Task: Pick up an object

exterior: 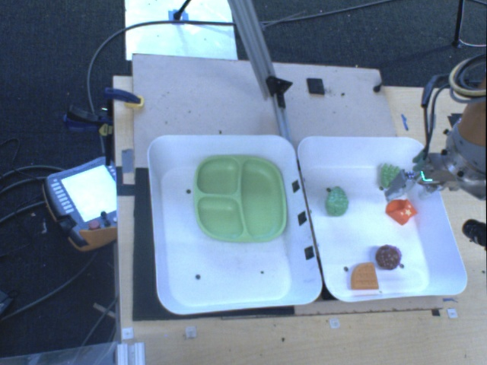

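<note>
The right bin [449, 276] holds several small objects. A dark green lumpy piece [335, 201] lies near its left wall, and a pale green leafy piece [390, 175] sits toward the back. A red-orange piece [401, 212] lies in the middle right, with a dark maroon ball [389, 257] and an orange block [364, 277] near the front. My gripper [404, 187] reaches in from the right. It hangs low between the pale green piece and the red-orange piece, just above the latter. Nothing can be seen held in it.
The left bin [175, 280] holds a light green divided plate [241, 198]. A metal pole [255, 40] slants across the back board. A teach pendant [82, 202] and cables lie on the floor to the left. The arm's body [468, 139] overhangs the right bin's right rim.
</note>
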`<state>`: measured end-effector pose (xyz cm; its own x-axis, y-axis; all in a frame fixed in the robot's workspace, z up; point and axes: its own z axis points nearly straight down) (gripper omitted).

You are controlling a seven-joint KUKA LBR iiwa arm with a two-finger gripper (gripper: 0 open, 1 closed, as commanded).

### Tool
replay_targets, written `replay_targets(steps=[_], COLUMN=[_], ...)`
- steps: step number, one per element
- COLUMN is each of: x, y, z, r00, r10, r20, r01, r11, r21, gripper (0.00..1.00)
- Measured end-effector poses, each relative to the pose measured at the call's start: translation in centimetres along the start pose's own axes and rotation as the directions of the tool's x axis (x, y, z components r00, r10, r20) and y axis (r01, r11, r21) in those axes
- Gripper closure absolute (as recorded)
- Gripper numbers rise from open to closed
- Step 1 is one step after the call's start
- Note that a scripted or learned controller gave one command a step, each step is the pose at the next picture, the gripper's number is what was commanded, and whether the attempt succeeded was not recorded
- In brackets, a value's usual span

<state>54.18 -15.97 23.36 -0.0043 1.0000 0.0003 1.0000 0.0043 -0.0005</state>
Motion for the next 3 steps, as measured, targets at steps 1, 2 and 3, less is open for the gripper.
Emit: replay_targets(steps=[1,2,3], x=[0.0,-1.0,-1.3], y=[0.1,0.4,0.3], z=[-0.1,4.9,11.1], r00=[1.000,1.000,1.000], r10=[0.000,0.003,0.003], r20=[0.000,0.001,0.000], r01=[0.000,-0.003,-0.003], r11=[1.000,1.000,1.000], r21=[-0.002,0.000,0.001], gripper=[0.00,0.00,0.00])
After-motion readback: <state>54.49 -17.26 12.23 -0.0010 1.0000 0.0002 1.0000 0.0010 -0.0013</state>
